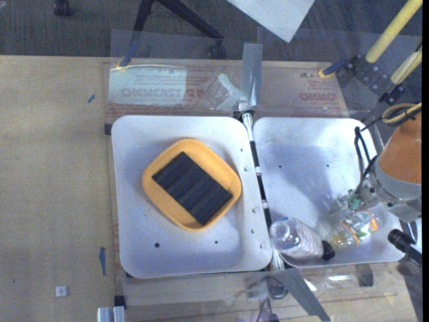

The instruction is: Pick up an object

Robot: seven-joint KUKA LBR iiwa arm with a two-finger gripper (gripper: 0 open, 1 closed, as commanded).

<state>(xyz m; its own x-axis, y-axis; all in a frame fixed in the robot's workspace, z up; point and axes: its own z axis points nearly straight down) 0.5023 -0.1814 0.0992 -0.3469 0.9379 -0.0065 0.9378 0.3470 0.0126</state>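
A clear plastic bottle (298, 240) with a dark cap lies on its side in the front left corner of the right bin (301, 153). Just to its right lies a small clear item with orange and green marks (350, 233). My gripper (355, 210) hangs low over the right bin's front right area, directly above that small item and close to it. A grey wrist and an orange band rise behind the gripper. In the left bin (134, 153) rests a yellow square dish with a dark ribbed pad (192, 188) on it.
A metal divider (255, 173) runs between the two bins. Black cables (362, 153) hang beside the arm along the right bin's right wall. The wooden bench (53, 180) stretches to the left of the bins.
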